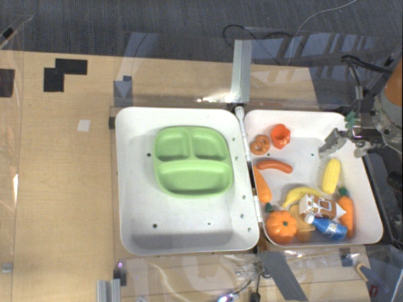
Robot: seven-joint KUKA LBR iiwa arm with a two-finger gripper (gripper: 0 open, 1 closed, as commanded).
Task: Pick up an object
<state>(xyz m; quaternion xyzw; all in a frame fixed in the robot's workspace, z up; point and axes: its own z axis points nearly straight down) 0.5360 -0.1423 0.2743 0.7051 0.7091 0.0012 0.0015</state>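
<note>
Yellow corn (331, 175) lay in the right bin (302, 119) near the gripper (332, 141), whose finger spread could not be told; a green tray (191, 161) filled the left bin (135, 187).

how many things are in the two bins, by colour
green: 1, the divided plate
orange: 5, cup, donut, pumpkin, two carrots
red: 1, sausage
yellow: 2, corn, banana
white: 1, carton
blue: 1, can
total: 11
</note>
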